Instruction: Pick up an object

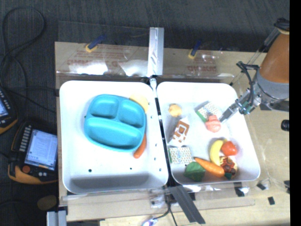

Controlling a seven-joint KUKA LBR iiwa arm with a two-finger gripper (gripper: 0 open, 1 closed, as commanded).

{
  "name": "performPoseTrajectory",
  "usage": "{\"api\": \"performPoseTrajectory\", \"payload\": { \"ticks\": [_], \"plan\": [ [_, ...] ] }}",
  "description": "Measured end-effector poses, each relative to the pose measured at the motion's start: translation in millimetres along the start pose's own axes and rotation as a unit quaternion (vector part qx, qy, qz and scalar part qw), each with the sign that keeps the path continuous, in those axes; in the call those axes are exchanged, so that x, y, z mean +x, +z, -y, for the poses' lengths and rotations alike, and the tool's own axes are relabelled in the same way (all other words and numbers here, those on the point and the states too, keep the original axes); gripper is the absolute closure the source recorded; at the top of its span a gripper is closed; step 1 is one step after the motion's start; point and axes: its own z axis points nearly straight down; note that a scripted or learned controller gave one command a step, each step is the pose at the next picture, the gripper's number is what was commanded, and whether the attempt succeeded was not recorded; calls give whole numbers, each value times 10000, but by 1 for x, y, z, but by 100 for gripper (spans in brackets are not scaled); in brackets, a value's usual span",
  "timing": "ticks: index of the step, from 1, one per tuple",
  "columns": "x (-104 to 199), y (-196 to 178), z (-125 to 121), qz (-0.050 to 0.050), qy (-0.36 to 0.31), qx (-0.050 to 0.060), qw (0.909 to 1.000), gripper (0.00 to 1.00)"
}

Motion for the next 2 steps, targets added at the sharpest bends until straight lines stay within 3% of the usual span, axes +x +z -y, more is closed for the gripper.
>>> {"api": "performPoseTrajectory", "payload": {
  "ticks": [1,2],
  "plan": [
    [-53,-101,2,-2,1156,9,9933,100],
    [-2,34,86,-10,2600,20,9656,100]
  ]
}}
